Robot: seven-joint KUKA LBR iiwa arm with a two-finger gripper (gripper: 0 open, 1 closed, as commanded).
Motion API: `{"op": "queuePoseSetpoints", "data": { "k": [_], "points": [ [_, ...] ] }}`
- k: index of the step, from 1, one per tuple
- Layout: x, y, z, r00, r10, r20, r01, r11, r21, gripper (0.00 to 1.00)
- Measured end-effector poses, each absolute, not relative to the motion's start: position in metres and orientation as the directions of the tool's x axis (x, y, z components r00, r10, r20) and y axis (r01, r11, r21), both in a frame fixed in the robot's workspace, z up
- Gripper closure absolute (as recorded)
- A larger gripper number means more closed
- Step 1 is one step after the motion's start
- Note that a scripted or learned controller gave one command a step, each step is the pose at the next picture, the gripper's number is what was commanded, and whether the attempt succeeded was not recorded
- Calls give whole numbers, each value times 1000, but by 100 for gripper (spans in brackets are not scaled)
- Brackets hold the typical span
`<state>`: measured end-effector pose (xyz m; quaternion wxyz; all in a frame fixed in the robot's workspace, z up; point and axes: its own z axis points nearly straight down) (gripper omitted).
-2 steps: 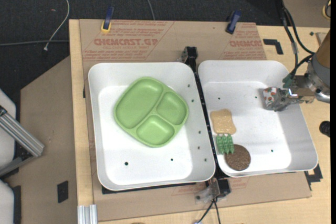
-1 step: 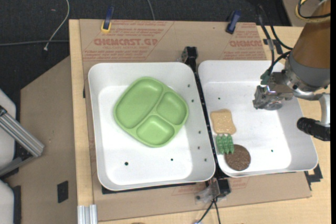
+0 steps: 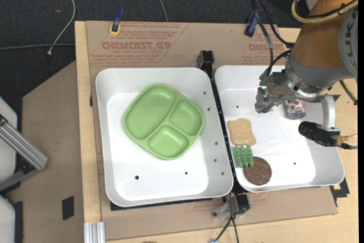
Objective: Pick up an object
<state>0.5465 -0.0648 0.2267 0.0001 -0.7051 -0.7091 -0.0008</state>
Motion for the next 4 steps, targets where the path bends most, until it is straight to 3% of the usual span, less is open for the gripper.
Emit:
{"op": "queuePoseSetpoints", "data": {
  "k": [1,2,3,4],
  "points": [
    [563,-9,227,-7,1000,2,1000,7,2,100],
    [562,43,236,-7,1000,3,1000,7,2,100],
    [575,92,234,-6,1000,2,1000,6,1,100],
    [575,88,234,-2,1000,1,1000,2,0,0]
  ]
}}
